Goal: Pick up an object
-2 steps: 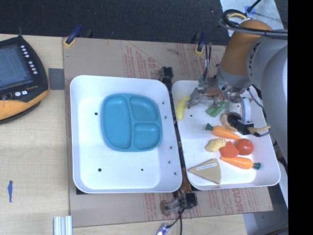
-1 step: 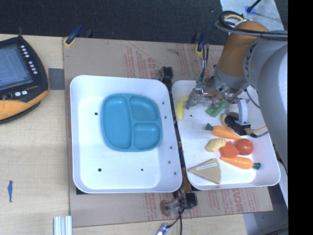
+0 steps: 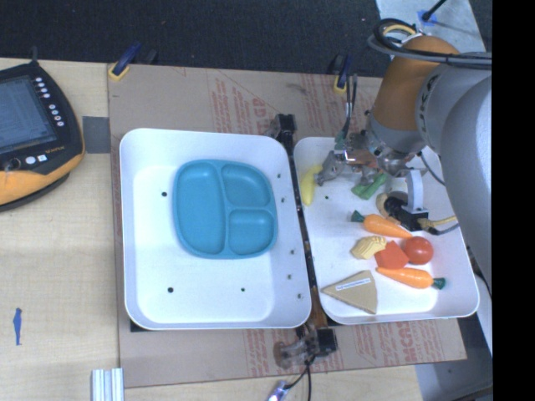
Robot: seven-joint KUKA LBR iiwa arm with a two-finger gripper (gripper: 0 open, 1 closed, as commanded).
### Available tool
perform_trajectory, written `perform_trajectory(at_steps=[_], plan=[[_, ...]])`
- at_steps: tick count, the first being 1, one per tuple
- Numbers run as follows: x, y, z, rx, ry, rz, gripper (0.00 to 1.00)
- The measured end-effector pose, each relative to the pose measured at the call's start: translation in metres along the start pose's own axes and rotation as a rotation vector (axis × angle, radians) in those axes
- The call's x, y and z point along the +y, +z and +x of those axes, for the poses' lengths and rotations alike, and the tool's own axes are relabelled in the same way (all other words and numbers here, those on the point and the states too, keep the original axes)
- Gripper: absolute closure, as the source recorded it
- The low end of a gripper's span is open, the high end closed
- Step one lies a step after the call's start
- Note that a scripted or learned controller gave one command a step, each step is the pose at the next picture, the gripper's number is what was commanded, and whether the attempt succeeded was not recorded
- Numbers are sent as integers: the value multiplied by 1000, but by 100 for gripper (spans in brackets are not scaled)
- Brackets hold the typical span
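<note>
The gripper [image 3: 347, 164] is hanging low over the right bin's [image 3: 451, 307] far edge; whether it is spread or pressed together, I cannot tell. Toy foods are lying nearby: a yellow piece [image 3: 307, 185] just left, a green piece [image 3: 368, 185] just right, carrots [image 3: 387, 225] nearer the front.

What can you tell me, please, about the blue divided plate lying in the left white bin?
The blue divided plate is a light turquoise tray with rounded corners, plastic by its look. Raised ridges split it into three compartments: one long one on the left side, two smaller ones stacked on the right. It lies flat and face up, slightly turned, on the floor of the left white bin, toward the far half. Nothing lies in its compartments, and nothing else touches it; the gripper is over the other bin.
</note>
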State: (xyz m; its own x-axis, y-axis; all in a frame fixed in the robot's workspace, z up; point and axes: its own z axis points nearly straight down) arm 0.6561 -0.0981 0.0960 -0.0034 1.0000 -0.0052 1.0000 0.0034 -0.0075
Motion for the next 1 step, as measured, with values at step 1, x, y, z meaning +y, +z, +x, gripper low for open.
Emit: perform_trajectory(at_steps=[1], plan=[[0,0,1,0,0,0,0]])
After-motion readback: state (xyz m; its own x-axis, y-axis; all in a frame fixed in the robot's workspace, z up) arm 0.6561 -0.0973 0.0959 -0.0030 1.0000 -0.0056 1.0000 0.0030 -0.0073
